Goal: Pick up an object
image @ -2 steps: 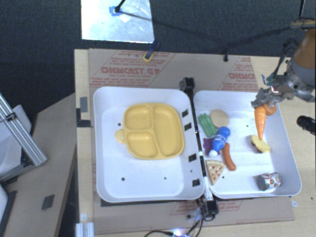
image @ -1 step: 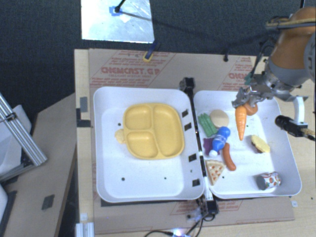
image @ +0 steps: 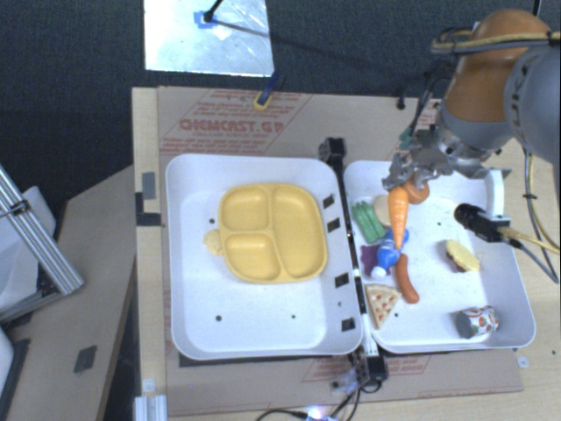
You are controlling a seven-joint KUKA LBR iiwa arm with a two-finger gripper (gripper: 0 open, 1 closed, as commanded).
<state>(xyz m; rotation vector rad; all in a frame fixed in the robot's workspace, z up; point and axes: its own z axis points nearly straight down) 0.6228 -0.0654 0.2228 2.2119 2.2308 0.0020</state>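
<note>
**A:** In the camera view, where are you seeing the two-finger gripper (image: 410,179) right now?

**B:** You are looking at it hanging over the far edge of the right-hand shallow white plastic bin (image: 508,283), at the end of the grey arm with the orange band (image: 495,68). Take the long orange toy carrot (image: 399,217) as your landmark: the gripper is sitting right at the carrot's thick upper end.

**A:** Is it gripping the carrot?

**B:** The fingers are closing in around the carrot's top, which is showing between them; you are seeing it pinched there, with the carrot's tip pointing down toward the bin floor.

**A:** What is lying around the carrot?

**B:** Just left of it you are seeing green bean-like sticks (image: 368,220). Below its tip a purple and blue toy (image: 384,257) is resting, with a reddish sausage (image: 405,279) beside that and a triangular pizza slice (image: 381,304) further below. Right of the carrot, a yellow and brown slice (image: 462,255) is lying well apart, and a small patterned can (image: 478,322) is sitting near the bin's near-right corner.

**A:** And further left?

**B:** A yellow sectioned plastic plate (image: 267,232) is resting in the left-hand white bin (image: 188,279).
</note>
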